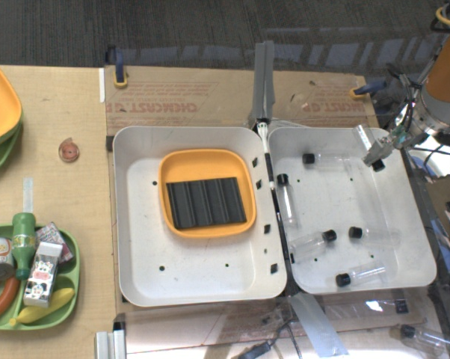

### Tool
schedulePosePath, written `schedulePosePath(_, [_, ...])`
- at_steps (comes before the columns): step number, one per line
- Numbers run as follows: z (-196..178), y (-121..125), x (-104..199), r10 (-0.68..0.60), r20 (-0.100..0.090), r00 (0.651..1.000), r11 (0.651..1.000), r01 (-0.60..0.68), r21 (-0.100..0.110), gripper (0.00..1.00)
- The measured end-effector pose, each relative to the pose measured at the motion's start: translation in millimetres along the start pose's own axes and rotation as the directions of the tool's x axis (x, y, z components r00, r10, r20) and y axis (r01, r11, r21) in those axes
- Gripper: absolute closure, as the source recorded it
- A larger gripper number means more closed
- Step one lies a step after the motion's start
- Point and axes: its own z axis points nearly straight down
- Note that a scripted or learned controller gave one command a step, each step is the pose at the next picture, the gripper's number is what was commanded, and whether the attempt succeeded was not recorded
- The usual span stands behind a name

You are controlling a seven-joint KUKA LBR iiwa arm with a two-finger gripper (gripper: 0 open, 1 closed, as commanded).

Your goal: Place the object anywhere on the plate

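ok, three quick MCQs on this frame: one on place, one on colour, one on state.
1. Where is the orange plate?
A. in the left white bin
B. in the right white bin
C. on the wooden bench

2. What colour is the ribbed rectangular mat on that plate?
A. white
B. dark grey
C. green

3. Where is the gripper?
A. over the left bin
B. pressing on the mat
C. over the right bin's far right corner

Answers:
1 A, the plate lies inside the left bin's walls.
2 B, the mat is dark grey against the orange.
3 C, the gripper is at that bin's upper right.
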Motion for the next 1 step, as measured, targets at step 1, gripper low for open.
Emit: schedulePosePath(1, [-38.9, 2.6, -21.3, -0.144, 0.001, 0.99, 0.99, 0.144, -0.001, 1.0])
